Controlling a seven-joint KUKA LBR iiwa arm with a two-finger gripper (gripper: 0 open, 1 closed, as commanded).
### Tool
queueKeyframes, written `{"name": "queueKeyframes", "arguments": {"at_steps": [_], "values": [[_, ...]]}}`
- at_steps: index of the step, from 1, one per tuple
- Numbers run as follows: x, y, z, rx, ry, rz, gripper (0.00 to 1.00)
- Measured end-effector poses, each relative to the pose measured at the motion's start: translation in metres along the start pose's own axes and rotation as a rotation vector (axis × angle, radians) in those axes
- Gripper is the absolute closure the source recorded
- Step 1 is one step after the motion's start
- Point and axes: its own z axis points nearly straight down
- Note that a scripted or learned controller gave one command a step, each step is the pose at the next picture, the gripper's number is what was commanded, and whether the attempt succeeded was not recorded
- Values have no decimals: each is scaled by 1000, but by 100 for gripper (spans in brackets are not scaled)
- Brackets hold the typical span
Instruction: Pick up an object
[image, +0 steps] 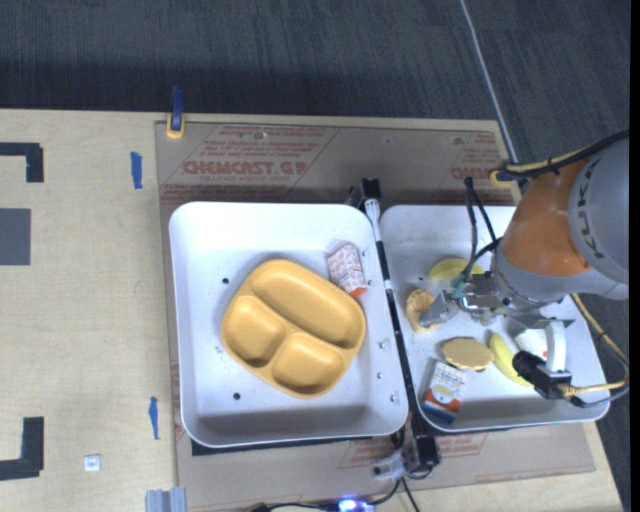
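The right bin (400, 232) holds several small objects. A tan lumpy piece (417, 303) lies by its left wall, with a yellow rounded item (446, 268) behind it. A round tan disc (465, 353) sits beside a yellow banana-like piece (503, 359). A small white, red and blue carton (443, 388) lies at the front. My gripper (447, 300) reaches in from the right and sits low over the bin. Its tip is right beside the tan lumpy piece, and I cannot tell whether they touch.
The left bin (190, 300) holds a yellow three-compartment plate (292, 326) and a red and white packet (346, 267) near its right wall. The grey arm with its orange band (545, 240) covers the right bin's far right. Cables and a black connector (540, 377) hang over that bin's front right.
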Motion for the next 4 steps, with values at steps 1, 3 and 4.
{"name": "queueKeyframes", "arguments": {"at_steps": [1, 3, 4], "values": [[-20, -45, 11, 5, -2, 0, 0], [51, 2, -87, 7, 1, -2, 100], [51, 3, -97, 5, -1, -3, 100]]}}
